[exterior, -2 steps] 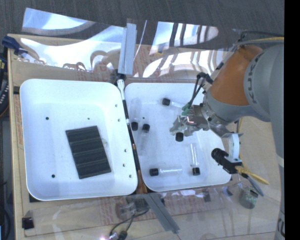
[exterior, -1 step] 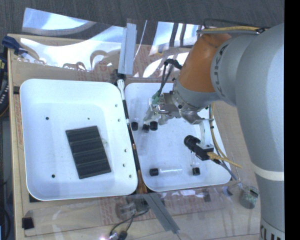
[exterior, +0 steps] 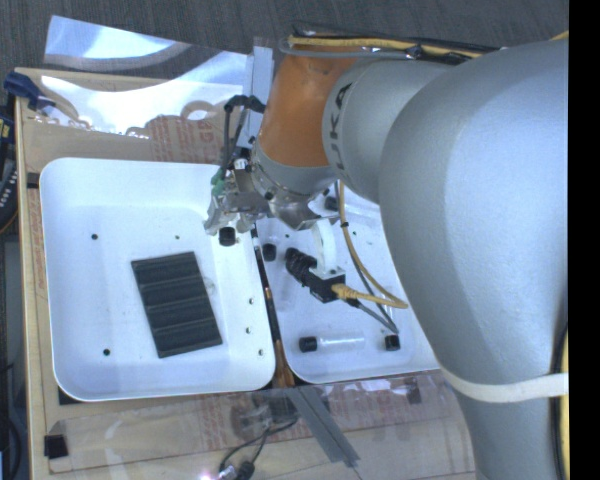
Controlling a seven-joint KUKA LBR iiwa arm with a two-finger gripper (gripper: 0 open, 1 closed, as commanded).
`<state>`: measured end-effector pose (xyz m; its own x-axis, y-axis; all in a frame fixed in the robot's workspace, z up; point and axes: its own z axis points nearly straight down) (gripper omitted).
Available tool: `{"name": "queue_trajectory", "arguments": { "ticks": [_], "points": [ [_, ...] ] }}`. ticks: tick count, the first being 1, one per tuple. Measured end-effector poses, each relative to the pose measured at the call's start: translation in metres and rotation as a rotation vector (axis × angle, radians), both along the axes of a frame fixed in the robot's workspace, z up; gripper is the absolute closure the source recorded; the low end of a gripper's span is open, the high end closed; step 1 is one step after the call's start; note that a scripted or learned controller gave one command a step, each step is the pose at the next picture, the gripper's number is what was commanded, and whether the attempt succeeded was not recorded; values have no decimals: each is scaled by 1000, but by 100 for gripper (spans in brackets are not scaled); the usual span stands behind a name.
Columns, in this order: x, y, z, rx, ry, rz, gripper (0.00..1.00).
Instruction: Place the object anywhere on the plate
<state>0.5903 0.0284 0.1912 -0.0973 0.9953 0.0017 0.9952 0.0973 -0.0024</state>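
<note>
Closest to the lens, at the right: the bulky grey arm [exterior: 480, 218], covering much of the right bin [exterior: 350, 370]. Below it, along the near edge, a strip of bare worktop [exterior: 130, 433] with a few loose cables [exterior: 242, 456]. Then two shallow white bins side by side.

In the near part of the right bin, a clear tube [exterior: 335, 342] with a black cap, lying flat and crosswise. Just off its right end, a small black piece [exterior: 391, 342].

In the left bin [exterior: 90, 268], a dark ribbed plate [exterior: 177, 305], rectangular, lying flat near the middle and turned a little against the bin's sides. Tube and plate well apart, each in its own bin.

Farther back, a black bit [exterior: 268, 252] in the right bin, close to the inner rim. Just beyond, the hand [exterior: 227, 224], hanging over the right rim of the left bin, past the plate's far right corner. Cannot tell whether clenched or released, nor whether grasping anything.

Above the hand, the orange band [exterior: 295, 108]. Farthest back, past the bins, a brown board [exterior: 180, 128] and a shiny crumpled sheet [exterior: 110, 53].
</note>
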Motion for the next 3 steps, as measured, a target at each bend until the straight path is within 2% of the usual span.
{"name": "queue_trajectory", "arguments": {
  "ticks": [1, 2, 3],
  "points": [
    [0, -1, 0, -1, 0, -1, 0],
    [6, 122, 1, -1, 1, -169, 0],
    [-13, 184, -83, -6, 8, -720, 0]
  ]
}}
